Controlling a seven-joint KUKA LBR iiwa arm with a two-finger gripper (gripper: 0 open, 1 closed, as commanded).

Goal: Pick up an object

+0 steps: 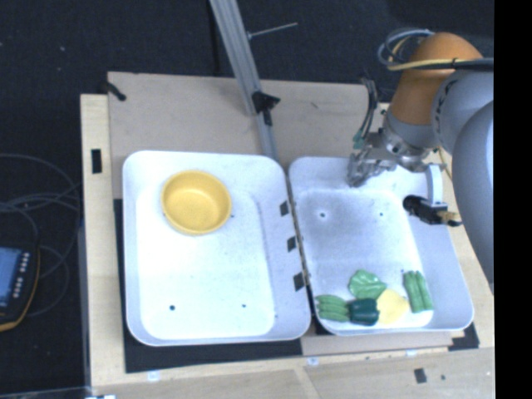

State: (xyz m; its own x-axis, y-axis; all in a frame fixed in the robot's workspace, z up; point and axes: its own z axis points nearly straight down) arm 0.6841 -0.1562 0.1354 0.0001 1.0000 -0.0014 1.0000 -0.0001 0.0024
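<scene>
A yellow bowl (196, 202) sits upright in the far part of the left bin (150, 306). Along the near edge of the right bin (332, 173) lies a cluster of small things: a green leafy piece (366, 284), a green pod (331, 307), a dark green block (363, 312), a yellow piece (392, 307) and a green ridged piece (417, 291). My gripper (362, 171) hangs over the far edge of the right bin, well away from the cluster. Nothing shows between its tips.
A grey metal pole (239, 52) slants from the top down to the gap between the bins. The bench edge runs along the front. A tablet and cables lie off the bench at the left.
</scene>
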